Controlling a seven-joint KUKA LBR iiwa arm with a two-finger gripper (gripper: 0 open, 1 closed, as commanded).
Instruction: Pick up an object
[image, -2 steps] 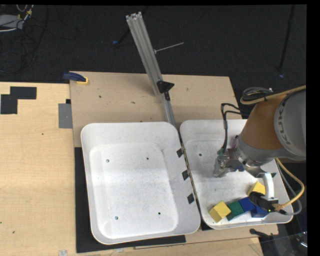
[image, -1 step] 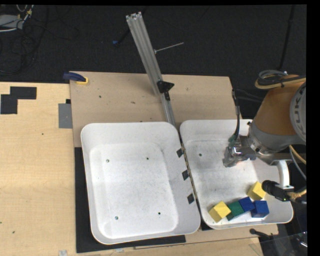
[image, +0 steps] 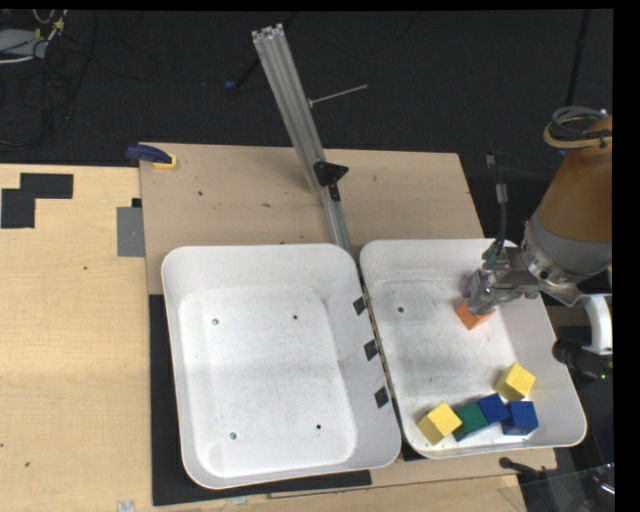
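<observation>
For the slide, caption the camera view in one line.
KUKA arm's hand low over an orange block in the right bin; yellow, green and blue blocks clustered near its front edge.

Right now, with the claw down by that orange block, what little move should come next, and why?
Probably close and lift a little. The claw sits low in the right bin, right over the orange block, well apart from the other blocks.

Even overhead light, soft shadows, slightly grainy, dark background beyond bench (image: 300, 190)
</observation>
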